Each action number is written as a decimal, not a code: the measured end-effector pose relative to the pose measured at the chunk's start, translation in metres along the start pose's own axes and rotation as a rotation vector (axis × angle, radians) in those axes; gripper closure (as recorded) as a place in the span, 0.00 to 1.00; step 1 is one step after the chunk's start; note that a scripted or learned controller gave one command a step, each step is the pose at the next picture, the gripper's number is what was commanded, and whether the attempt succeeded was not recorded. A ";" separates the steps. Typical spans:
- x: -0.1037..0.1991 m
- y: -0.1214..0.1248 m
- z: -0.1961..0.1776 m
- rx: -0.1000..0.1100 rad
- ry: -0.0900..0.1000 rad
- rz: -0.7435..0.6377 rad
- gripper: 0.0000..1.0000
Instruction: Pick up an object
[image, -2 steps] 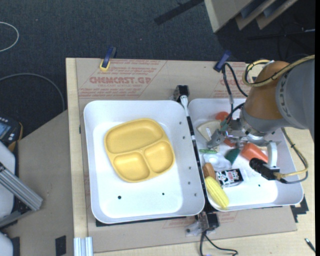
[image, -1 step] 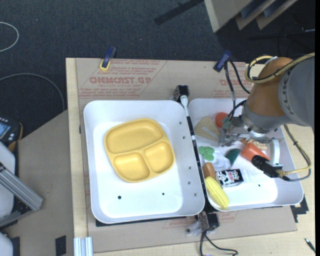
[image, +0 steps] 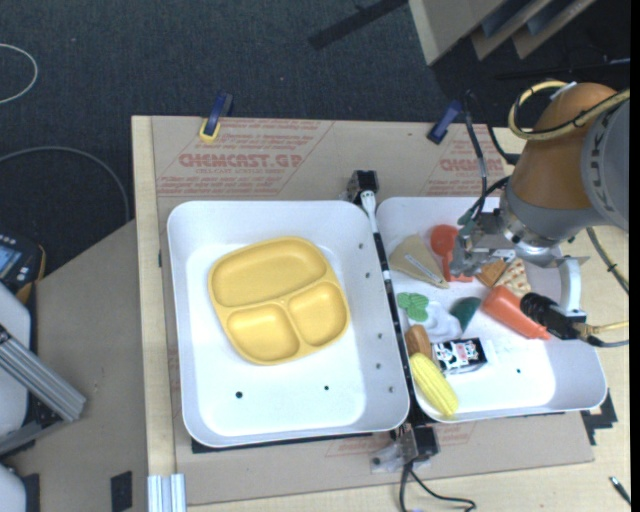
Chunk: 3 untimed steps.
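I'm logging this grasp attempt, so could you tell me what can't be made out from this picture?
- Gripper: too small and dark in the camera view to tell what it touches.
- Items under it: the red piece and the waffle-like piece are partly covered by the gripper.
- Carrot: a black part of the arm crosses one end.
- Black-and-white item: too small to identify.

I see the right bin (image: 570, 385) crowded with toy food: a carrot (image: 508, 311) lying slantwise, a corn cob (image: 433, 384) at the near-left corner, a red piece (image: 443, 240) near the far side, and a green leafy piece (image: 413, 304) between them.
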<state>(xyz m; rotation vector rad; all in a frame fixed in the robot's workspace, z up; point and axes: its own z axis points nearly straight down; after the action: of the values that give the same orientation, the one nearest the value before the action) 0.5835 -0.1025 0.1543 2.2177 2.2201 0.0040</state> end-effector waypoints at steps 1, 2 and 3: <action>-0.004 0.002 -0.043 -0.001 -0.001 0.000 1.00; -0.003 0.003 -0.073 -0.001 0.000 0.000 1.00; 0.057 0.006 -0.068 0.005 0.001 -0.002 1.00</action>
<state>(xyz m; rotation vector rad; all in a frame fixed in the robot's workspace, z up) 0.5889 -0.0455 0.2223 2.2183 2.2259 0.0001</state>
